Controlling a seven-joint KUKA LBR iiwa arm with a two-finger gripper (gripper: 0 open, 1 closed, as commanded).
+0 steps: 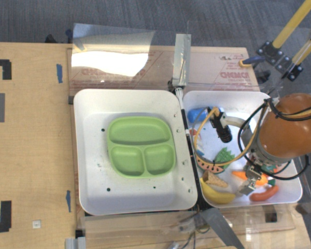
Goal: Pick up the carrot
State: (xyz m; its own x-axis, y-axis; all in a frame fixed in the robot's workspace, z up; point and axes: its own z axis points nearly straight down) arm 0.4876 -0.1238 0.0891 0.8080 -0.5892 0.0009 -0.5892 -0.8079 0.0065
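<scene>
From my seat I saw the arm (287,131) low over the right bin (296,195), its gripper (253,183) down among the toys at the near right corner. The carrot (239,174) lay on the bin floor right under it, an orange end poking out on the left side of the gripper. Whether the gripper was clenched or released I could not tell; the wrist and its cables (243,139) covered it.

My main worry was a wrong catch. A red pepper (265,193) lay just beside the carrot on the near side, close enough that a slightly off closure could have pinched it instead, or both together. The carrot looked smooth and tapered, so I judged it could squirt out sideways if gripped near its end. The bin wall was also close, leaving little room to correct.

Around it, a banana (217,194) and a watermelon slice (210,165) sat to the left, a green leafy toy (225,154) just beyond, and a blue toy (197,114) at the far corner. None blocked a straight lift. The left bin (93,139) held a green divided plate (141,145), well apart on the counter.
</scene>
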